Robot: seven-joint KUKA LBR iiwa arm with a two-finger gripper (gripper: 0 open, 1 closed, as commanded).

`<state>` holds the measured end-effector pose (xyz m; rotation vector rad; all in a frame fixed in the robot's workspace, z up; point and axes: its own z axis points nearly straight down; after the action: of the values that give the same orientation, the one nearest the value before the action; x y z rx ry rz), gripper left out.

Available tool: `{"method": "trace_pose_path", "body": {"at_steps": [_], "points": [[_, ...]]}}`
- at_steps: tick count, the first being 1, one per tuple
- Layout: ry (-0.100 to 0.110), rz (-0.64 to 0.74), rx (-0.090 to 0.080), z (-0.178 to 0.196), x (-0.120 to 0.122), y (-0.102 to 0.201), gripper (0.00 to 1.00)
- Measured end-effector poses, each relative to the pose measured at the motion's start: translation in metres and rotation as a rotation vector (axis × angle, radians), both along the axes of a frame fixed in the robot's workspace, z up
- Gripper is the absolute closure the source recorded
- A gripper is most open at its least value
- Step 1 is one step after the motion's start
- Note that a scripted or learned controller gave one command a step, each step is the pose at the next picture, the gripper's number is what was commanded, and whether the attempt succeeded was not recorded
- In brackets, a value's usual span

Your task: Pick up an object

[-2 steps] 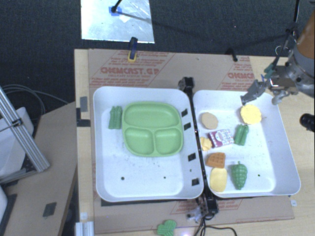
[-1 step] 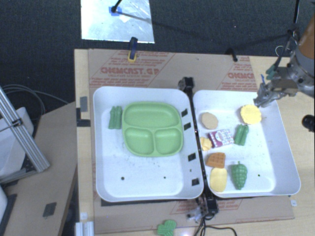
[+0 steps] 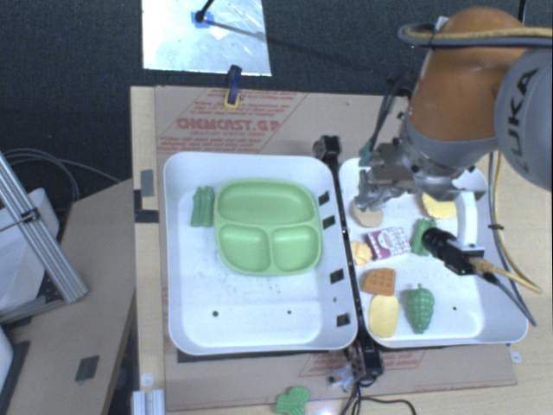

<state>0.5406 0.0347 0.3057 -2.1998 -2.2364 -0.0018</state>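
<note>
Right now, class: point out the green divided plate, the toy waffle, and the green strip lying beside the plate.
green divided plate (image 3: 268,227): camera view, point on its large upper compartment.
toy waffle (image 3: 378,280): camera view, point on its brown centre.
green strip (image 3: 202,207): camera view, point on its middle.

Arm cut off at right edge, wrist hiding right bin's back wall

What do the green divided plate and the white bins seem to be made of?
Green divided plate: probably moulded plastic, matte to slightly satin; even pale colour, rounded compartment ridges, soft highlights. White bins: likely thin formed plastic, smooth and a little glossy; rounded corners and raised rims suggest it, though painted metal cannot be excluded.
</note>
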Motion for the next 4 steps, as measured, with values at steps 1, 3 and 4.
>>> {"method": "trace_pose_path", "body": {"at_steps": [1, 3, 4], "points": [[0.010, -0.022, -0.004, -0.128, -0.055, -0.058, 1.00], [-0.004, -0.021, -0.007, -0.121, -0.054, -0.117, 0.00], [-0.010, -0.010, -0.005, -0.121, 0.021, -0.107, 0.00]]}}
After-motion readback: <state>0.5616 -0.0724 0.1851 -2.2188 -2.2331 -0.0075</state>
